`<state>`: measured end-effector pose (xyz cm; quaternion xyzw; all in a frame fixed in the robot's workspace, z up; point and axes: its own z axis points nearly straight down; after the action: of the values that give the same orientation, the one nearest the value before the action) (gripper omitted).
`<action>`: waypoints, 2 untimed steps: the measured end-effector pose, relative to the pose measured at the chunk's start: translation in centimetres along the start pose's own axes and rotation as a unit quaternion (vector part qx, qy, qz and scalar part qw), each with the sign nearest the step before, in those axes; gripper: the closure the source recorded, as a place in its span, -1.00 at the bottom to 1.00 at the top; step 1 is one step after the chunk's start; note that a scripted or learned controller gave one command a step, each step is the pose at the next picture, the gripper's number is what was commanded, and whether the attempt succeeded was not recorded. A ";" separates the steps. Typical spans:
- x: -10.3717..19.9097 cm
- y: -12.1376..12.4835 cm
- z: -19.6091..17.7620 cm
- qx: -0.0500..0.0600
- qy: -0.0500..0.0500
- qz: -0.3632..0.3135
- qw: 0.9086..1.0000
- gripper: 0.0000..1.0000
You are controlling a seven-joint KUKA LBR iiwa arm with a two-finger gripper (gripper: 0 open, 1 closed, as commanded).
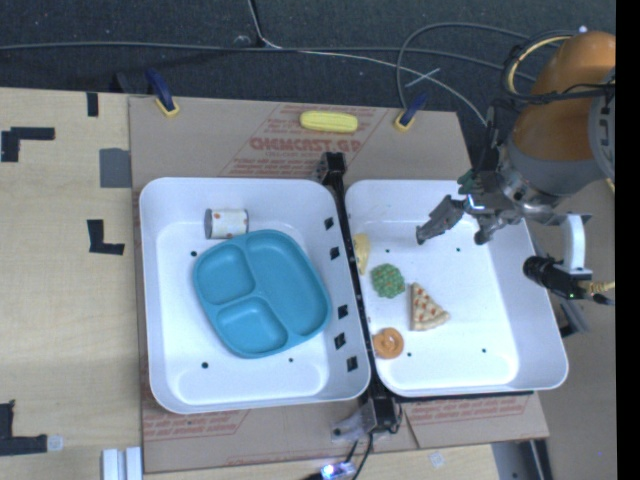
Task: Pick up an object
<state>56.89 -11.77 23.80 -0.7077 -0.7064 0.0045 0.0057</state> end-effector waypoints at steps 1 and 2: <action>0.0 0.2 -0.7 -0.006 -0.001 -0.002 1.000 -1.00; 0.6 1.1 4.5 -0.004 -0.001 -0.002 1.000 -1.00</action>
<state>57.91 -11.13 19.29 -0.7066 -0.7076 0.0021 0.0019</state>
